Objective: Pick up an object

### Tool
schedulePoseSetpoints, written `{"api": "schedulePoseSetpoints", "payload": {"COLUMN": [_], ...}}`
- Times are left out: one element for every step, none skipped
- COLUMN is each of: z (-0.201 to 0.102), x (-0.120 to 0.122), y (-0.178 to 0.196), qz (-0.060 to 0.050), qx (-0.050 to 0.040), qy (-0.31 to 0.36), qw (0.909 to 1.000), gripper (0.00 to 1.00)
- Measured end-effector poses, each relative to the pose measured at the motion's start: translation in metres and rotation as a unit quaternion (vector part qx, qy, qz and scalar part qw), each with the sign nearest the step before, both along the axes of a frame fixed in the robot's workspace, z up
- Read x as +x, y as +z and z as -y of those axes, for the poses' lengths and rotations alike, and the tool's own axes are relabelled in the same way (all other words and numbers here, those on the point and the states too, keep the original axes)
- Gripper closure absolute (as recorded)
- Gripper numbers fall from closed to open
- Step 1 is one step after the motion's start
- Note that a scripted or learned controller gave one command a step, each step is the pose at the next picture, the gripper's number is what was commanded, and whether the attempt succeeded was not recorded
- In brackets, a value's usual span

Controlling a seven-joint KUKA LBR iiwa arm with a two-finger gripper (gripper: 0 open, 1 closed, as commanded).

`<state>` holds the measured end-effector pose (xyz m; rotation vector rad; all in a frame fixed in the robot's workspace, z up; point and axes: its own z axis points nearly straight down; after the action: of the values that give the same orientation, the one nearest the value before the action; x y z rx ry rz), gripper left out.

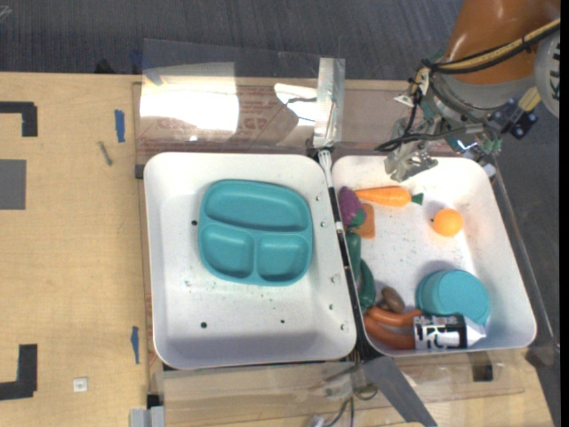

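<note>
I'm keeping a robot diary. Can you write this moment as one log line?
hand: above right bin's far edge, by carrot | nothing seen held | teal plate: left bin

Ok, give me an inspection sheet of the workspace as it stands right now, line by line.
Surface: wooden bench bearing left bin and right bin, side by side.
Job's things: in the right bin, a carrot, orange ball, purple item, teal round container, black-and-white bottle and sausage-like toy.
Clutter: teal divided plate in the left bin.
Grippers: tool above the right bin's far rim, nothing seen between its fingers; open or shut cannot be told.
Cables: dark cables run along the arm's wrist.
Surroundings: clear plastic sheet behind the bins; blue tape marks on the bench.
</note>
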<state>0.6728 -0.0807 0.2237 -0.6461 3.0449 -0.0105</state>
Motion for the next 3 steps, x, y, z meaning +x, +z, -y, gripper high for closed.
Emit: {"api": "schedulePoseSetpoints", "payload": {"z": [0.044,-0.07,-0.055], "x": [-0.004,-0.045,-0.004], "y": [-0.02,-0.032,0.034], "qz": [-0.009,-0.012,-0.007], "qx": [-0.0011,0.0033,0.0005], "qy": [0.085,-0.044,0.014], "qw": [0.9963,0.999,0.9999], "gripper": [1.0,1.0,1.0]}}
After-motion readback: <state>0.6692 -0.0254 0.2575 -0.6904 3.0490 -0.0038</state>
